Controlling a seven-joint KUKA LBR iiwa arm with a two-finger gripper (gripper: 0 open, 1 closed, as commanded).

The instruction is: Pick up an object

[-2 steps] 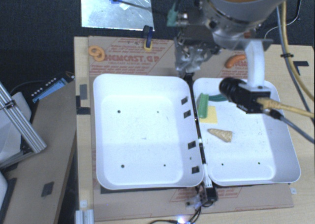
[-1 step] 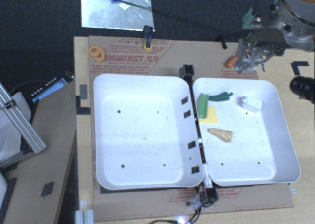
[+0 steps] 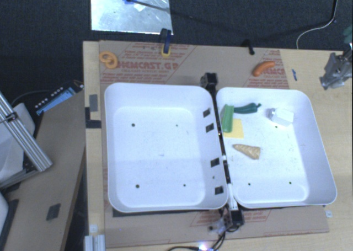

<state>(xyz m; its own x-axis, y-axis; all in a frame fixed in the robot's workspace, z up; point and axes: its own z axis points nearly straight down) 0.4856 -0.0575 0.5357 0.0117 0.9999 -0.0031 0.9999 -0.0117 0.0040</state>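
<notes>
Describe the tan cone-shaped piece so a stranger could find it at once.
Go to the right bin of the two white ones. Near its middle, below the yellow square and the green pieces, lies the cone on its side, apart from them. It is the one tan, tapered thing there; the white block sits farther up and right.

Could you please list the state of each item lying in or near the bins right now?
Green cylinder: lying on yellow square slice.
Dark green pepper: flat, right bin.
White block: resting, right bin.
Tan cone: on its side.
Orange sausage: outside the bins.
</notes>
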